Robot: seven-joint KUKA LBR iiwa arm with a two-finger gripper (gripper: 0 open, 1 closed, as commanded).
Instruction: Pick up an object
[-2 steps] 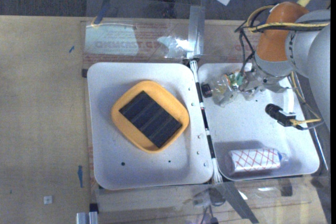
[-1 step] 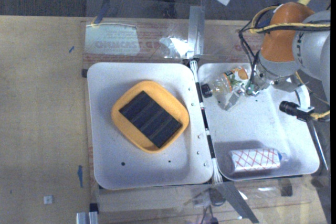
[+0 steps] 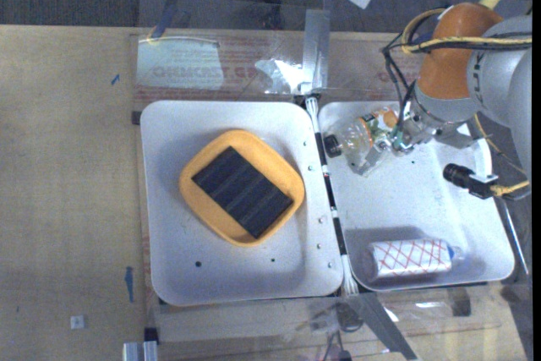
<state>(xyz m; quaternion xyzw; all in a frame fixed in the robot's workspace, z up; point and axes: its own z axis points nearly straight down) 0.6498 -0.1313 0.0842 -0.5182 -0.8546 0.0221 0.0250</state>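
Observation:
A yellow dish-shaped object with a dark ribbed top [image 3: 242, 195] lies tilted in the middle of the left bin [image 3: 169, 266]. A packet with a red-and-white criss-cross pattern [image 3: 412, 257] lies along the front wall of the right bin [image 3: 423, 199]. My gripper [image 3: 362, 144] reaches in from the right and hangs low over the back left corner of the right bin, close to the divider between the bins. Nothing can be made out held in it. The packet is well in front of the gripper, and the yellow object is off to its left.
The grey arm with its orange band [image 3: 456, 55] covers the back right of the right bin. A black cable plug [image 3: 463, 176] sticks out at the bin's right side. A metal bracket [image 3: 315, 55] and crumpled plastic [image 3: 283, 76] sit behind the bins.

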